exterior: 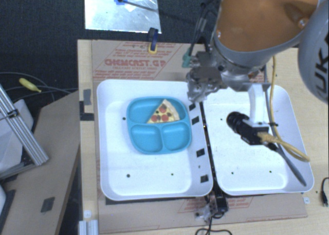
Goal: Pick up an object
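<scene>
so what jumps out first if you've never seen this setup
The bright blue divided plate in the left white bin grabs the eye, with a toy pizza slice lying in its upper right compartment. Next is the big grey and orange arm looming over the top right, its pincer hanging above the seam between the bins. A black fitting with yellow cable sits over the right bin.

Bright, even overhead light washes the white bins (154,187), with faint shadows. The foil sheet (123,2) glares. The arm (267,7) looms soft and blurred.

Lab: robot arm (267,13), white bins (110,141)
</scene>
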Motion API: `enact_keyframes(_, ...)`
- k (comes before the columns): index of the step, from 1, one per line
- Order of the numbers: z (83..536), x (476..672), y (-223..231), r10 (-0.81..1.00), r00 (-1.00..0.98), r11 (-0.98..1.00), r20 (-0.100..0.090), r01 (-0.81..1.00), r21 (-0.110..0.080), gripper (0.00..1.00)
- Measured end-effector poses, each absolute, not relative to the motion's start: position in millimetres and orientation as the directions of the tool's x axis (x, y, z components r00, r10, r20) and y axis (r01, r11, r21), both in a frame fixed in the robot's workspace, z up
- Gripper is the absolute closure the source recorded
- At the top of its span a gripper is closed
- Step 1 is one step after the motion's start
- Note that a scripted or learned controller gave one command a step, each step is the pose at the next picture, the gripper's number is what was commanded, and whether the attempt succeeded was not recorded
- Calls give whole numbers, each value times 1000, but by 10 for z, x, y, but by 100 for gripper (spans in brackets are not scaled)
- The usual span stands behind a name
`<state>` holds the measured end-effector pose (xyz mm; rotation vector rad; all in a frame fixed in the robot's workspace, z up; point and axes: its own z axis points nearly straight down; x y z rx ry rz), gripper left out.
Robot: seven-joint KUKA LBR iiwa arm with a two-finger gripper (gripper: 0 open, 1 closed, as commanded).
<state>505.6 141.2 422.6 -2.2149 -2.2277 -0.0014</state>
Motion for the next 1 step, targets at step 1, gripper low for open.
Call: enact_keyframes(1, 4405, 4859, 1655, 1000, -6, 6, 2, 1000, 4, 100)
